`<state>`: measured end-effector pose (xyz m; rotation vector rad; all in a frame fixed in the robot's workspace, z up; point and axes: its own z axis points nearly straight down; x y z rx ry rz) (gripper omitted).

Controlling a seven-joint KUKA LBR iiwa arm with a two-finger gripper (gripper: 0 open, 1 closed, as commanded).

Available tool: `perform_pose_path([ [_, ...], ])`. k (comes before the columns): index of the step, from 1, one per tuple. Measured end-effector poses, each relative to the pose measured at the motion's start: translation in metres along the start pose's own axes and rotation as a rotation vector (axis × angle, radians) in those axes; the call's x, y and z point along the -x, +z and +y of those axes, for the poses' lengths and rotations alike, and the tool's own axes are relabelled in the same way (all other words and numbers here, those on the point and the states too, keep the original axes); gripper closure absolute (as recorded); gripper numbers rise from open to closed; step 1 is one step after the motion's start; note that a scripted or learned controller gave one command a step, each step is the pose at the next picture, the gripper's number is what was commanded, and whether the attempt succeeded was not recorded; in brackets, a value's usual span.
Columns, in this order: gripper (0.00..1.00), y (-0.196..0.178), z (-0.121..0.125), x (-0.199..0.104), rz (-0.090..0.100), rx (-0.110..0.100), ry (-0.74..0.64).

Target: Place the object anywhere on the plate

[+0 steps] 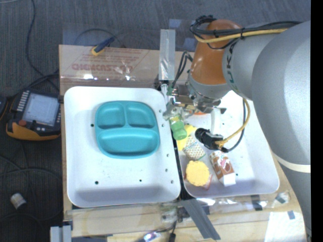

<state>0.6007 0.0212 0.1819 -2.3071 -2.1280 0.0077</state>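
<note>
The dark grey carpet (126, 9) takes up the room around the bench, crossed by loose black cables, with a handheld control pendant (34, 116) lying on it far to the left of the gripper. The grey arm (282, 89) fills the right side, its orange band (212, 59) sitting directly above the gripper. A brown cardboard sheet (108, 62) lies flat behind the left bin (81, 185), up and to the left of the tool. The left bin holds a teal divided plate (127, 129), set well to the left of the gripper and apart from it. The right bin (257, 180) lies beneath the tool. The gripper (175, 116) hangs near the shared wall of the two bins, at the right bin's left edge; whether its fingers are parted or closed cannot be told. Just below it sits a green object (178, 130), seemingly touching the fingertips, though a grasp cannot be confirmed. Further below lie a patterned piece (194, 147), a yellow round item (197, 174) and a small red-and-white carton (222, 168).
</note>
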Motion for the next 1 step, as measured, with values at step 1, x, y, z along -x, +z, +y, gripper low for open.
perform_pose_path([
  [1,0.0,-0.0003,0.0002,0.0004,0.0,0.001,0.001],
])
